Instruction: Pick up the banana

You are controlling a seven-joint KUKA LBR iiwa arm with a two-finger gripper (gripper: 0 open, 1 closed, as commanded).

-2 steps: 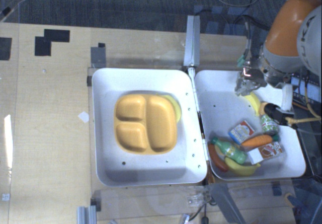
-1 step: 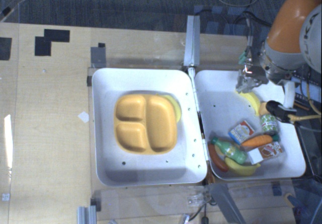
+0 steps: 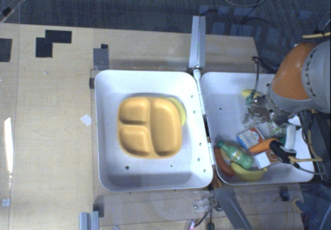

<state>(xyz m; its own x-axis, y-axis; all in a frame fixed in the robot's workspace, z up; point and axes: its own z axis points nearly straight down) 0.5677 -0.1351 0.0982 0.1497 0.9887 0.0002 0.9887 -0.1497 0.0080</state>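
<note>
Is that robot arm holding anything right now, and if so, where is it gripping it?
It cannot be told: the pincer sits low in the right bin, too blurred to read. The banana lies apart from it at the bin's near edge, so the banana is not held.

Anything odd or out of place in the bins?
Mostly tidy. The right white bin has its items heaped in the near corner: the yellow banana lies wedged under a green plastic bottle. The yellow compartment tray sits flat in the left bin.
</note>
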